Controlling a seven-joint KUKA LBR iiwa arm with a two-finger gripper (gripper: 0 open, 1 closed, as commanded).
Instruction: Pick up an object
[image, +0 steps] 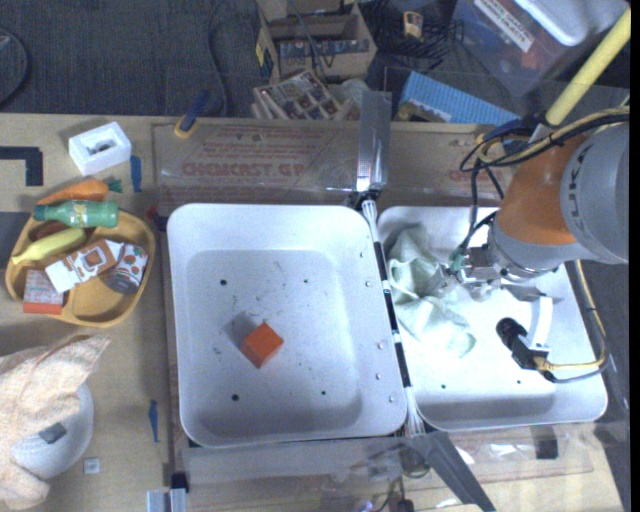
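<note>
Arm (560, 200) comes in from the right and sits over the right bin (500, 395), orange band above the wrist. Gripper (463, 273) is low in that bin, near its back-left area. It is right at the edge of a pale green crumpled item (418, 290). Can't tell whether the gripper is apart or together, since the wrist body blocks the tip. Can't confirm contact with the pale green item either, and nothing is visibly held.

The pale green item lies against the right bin's left wall and spreads toward the middle of the floor. It looks soft, but I can't tell the material.

Left bin (300, 225) holds one orange block (264, 345), slightly left of centre and toward the front. It rests flat on the floor, rotated corner-on to the camera, and is well apart from the gripper.

Off-bin, on the bench at left:
- A yellow bowl (100, 312) holds a green bottle (82, 213), a banana (45, 245) and small packets.
- A white box (100, 148) sits behind the bowl.
- A beige cloth (45, 395) lies at the front-left corner.
</note>
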